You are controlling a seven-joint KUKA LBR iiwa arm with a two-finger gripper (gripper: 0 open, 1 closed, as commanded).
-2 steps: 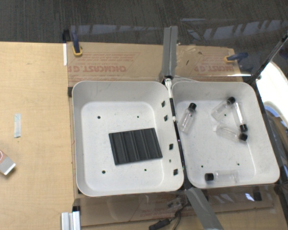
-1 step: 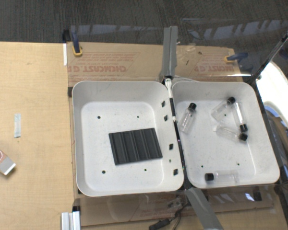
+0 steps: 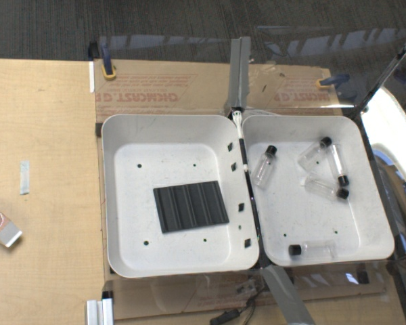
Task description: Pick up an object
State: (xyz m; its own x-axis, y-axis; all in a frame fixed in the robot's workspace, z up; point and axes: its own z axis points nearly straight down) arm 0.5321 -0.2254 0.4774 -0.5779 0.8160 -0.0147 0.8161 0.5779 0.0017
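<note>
Several clear plastic vials with black caps lie in the right bin (image 3: 365, 181). One vial (image 3: 264, 164) rests near that bin's left wall. Three vials sit toward the upper right: one (image 3: 313, 153), one (image 3: 337, 166) and one (image 3: 325, 188). Another vial (image 3: 312, 250) lies along the near wall. A dark ribbed rectangular pad (image 3: 190, 206) lies flat in the middle of the left bin (image 3: 115, 181).
A metal divider post (image 3: 239, 73) stands behind the seam between the bins. Cardboard (image 3: 162, 90) lines the bench behind them, with clamps at both ends. On the wooden table at left lie a small strip (image 3: 24, 178) and a red-and-white item (image 3: 1, 226).
</note>
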